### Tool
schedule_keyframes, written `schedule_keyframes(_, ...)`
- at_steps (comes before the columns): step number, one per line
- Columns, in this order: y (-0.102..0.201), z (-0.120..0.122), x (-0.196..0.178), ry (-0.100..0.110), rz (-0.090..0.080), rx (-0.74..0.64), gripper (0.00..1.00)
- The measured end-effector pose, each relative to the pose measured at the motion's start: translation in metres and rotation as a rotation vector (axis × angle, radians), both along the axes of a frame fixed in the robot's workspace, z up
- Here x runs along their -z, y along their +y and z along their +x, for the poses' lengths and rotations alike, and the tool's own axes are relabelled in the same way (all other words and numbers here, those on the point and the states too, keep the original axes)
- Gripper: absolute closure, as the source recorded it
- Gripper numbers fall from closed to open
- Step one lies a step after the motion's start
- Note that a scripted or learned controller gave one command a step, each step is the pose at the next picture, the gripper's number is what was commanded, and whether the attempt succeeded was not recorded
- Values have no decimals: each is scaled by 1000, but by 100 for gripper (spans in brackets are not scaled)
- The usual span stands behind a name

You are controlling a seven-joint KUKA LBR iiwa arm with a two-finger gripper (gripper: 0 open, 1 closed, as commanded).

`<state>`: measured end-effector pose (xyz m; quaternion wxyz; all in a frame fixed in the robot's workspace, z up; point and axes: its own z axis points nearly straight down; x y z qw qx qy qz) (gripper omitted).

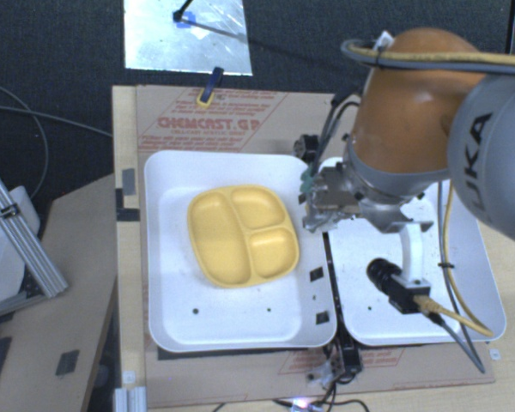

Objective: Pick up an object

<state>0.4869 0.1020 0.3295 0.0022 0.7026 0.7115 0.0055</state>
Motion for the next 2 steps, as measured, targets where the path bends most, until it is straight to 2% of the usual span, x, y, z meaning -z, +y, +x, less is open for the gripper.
schedule_keyframes(1, -4, 0, 5, 8, -4, 8, 0)
schedule_keyframes(2, 2, 1, -163, -10, 2, 7, 0)
